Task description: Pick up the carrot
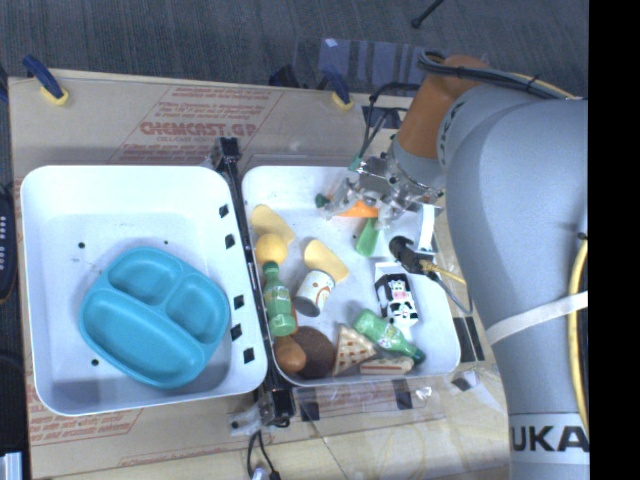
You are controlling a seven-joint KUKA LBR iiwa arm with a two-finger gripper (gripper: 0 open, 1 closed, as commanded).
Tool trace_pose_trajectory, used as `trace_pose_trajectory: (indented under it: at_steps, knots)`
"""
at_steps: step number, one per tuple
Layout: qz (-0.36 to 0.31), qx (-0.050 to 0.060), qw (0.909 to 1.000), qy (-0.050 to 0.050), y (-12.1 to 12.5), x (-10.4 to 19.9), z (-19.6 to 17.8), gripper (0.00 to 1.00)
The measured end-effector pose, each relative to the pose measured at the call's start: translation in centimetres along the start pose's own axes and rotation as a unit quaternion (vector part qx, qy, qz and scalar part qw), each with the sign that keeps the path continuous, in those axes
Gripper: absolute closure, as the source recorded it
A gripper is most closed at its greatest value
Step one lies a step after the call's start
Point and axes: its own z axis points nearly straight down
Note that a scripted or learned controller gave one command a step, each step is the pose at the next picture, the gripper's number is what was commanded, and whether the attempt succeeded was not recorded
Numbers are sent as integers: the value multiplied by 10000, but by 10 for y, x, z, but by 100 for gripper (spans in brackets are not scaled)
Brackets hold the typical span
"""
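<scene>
My claw [375, 190] sits low in the upper part of the right bin [443, 320], right over the carrot [357, 210]. The carrot lies just below-left of my claw tip, touching or nearly so; can't tell how wide the claw stands or whether it has the carrot. Green bottle piece [367, 236] just below the claw. Cow-print carton [400, 301] further down. Cup [322, 271] and yellow banana [270, 225] to the left of the claw. Chocolate-brown ball [313, 349] near the bottom edge. Blue divided plate [155, 313] far left, in the left bin [40, 198].
</scene>
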Motion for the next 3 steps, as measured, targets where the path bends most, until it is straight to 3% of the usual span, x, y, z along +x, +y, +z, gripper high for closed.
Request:
trace_pose_trajectory:
  at_steps: [1,2,3]
  knots:
    - [-74,33,10000,-11,0,2,-11,100]
    - [-360,48,9993,-1,-135,45,4,100]
    - [-346,17,9994,-15,-133,43,2,0]
